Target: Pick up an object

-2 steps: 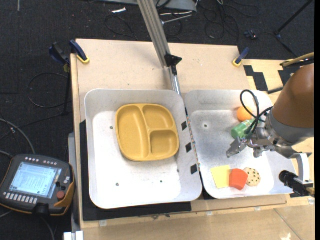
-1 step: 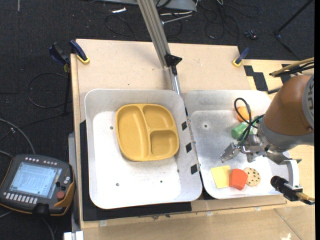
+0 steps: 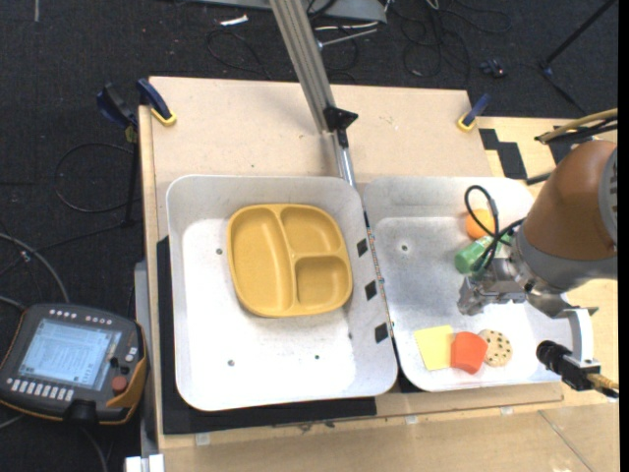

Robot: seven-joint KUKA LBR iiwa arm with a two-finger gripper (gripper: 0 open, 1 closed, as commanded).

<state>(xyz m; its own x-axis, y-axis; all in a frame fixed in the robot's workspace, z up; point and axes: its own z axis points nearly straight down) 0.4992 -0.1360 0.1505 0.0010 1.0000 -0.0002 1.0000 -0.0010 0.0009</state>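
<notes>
The claw (image 3: 474,301) hangs low inside the right bin (image 3: 423,236), and whether its prongs are apart or together cannot be told from this angle; nothing can be seen clamped in it. Just behind it, close to the wrist, lies a green object (image 3: 470,257), with an orange ball (image 3: 478,226) a little further back, partly under a black cable. In front of the claw, toward the bin's near rim, sit a yellow block (image 3: 432,347), a red-orange piece (image 3: 469,352) touching it, and a speckled cookie (image 3: 497,347) beside that. Well off to its far side, in the left bin (image 3: 197,264), rests a yellow divided plate (image 3: 291,260). By the look of it, the pick is not yet made: every object lies in a bin, so grasp and lift remain.
</notes>
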